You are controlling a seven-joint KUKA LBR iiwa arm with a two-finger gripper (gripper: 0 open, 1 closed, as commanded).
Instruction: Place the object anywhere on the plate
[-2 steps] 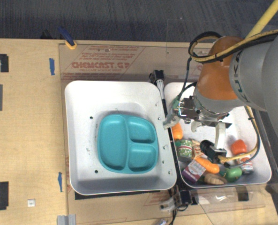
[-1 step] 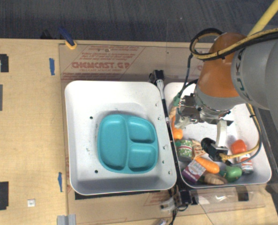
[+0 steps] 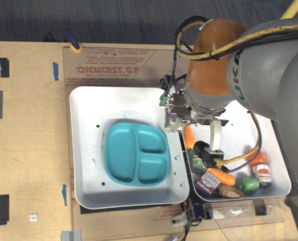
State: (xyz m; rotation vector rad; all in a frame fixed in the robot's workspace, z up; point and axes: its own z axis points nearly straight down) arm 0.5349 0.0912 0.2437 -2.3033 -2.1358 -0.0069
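A teal plate with three compartments lies in the left bin, with nothing on it. My gripper hangs under the orange-banded wrist, over the left edge of the right bin, just right of the plate. An orange carrot-like piece shows directly below the gripper; the arm hides whether the two touch. A second orange carrot lies lower in the right bin.
The right bin's front corner holds a purple item, a green item, a brown piece and a small red-and-white bottle. The arm covers much of the right bin. Cardboard lies behind the bins.
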